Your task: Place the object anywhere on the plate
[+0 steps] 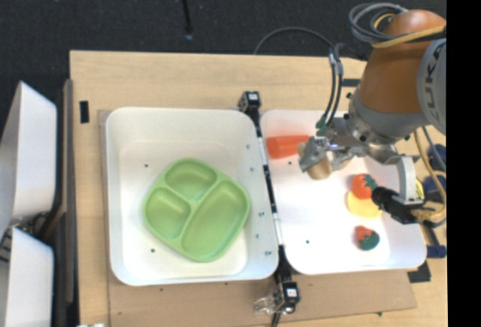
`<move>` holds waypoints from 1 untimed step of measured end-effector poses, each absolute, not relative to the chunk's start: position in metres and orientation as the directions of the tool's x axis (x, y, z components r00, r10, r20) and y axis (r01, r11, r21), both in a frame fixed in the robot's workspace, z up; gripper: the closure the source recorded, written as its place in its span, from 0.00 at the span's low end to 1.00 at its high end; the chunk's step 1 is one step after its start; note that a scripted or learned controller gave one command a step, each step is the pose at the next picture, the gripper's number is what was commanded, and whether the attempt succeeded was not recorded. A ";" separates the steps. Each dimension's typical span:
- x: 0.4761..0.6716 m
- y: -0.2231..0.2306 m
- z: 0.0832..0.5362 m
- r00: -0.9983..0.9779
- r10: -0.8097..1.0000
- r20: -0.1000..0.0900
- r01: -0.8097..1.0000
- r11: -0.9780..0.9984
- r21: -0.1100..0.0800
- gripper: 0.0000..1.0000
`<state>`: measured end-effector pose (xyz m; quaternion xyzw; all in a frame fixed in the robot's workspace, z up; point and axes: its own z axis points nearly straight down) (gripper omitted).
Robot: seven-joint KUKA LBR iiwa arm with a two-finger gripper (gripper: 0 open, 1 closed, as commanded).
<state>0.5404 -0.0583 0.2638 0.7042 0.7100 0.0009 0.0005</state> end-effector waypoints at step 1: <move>0.560 -0.010 0.251 -0.006 1.000 0.000 1.000 0.006 0.001 1.00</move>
